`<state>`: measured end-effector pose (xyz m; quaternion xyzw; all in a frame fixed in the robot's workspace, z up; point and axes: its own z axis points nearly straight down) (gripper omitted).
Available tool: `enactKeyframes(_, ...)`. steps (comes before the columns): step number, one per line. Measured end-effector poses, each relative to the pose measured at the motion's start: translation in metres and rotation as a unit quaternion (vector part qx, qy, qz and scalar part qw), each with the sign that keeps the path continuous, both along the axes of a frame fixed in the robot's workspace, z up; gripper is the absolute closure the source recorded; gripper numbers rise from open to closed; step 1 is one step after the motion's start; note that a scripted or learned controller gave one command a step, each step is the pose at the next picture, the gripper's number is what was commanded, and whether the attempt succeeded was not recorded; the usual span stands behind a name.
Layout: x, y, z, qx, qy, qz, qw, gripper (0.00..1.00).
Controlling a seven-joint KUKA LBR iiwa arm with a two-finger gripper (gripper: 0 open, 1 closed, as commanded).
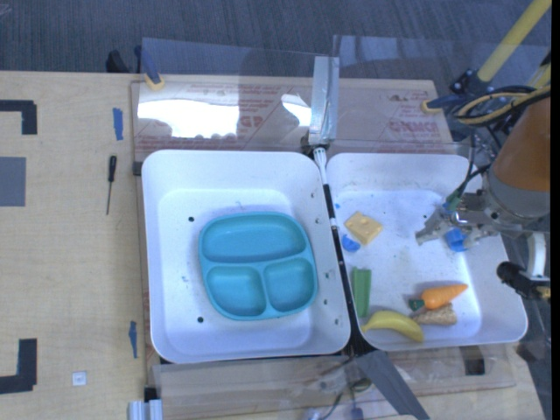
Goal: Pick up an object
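My gripper hangs over the right side of the right bin, with the grey arm and its orange band coming in from the right. Several toy foods lie in this bin. A yellow cheese wedge sits left of the gripper, with a small blue piece beside it. A green piece lies along the bin's left wall. At the front lie a banana, an orange carrot and a tan bread-like piece. A small blue thing shows right at the gripper.
The left bin holds a teal divided plate. A metal divider and clear panels stand behind the bins. Cables and a yellow pole are at the back right. A screwdriver lies on the bench at left.
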<state>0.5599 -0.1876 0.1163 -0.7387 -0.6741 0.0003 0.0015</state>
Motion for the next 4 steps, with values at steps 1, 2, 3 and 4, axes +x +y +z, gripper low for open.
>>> enactKeyframes(1, 0.016, -0.01, -0.029, 0.0005, -0.003, 0.047, 0.9989, 0.0)
enactKeyframes(2, 0.012, 0.004, 0.024, -0.0021, -0.004, 0.114, 0.9935, 0.0)
enactKeyframes(3, 0.041, -0.017, -0.021, -0.0014, -0.004, 0.17, 0.9855, 0.0)
enactKeyframes(4, 0.041, -0.018, -0.011, -0.0021, -0.005, 0.168, 0.9857, 1.0)
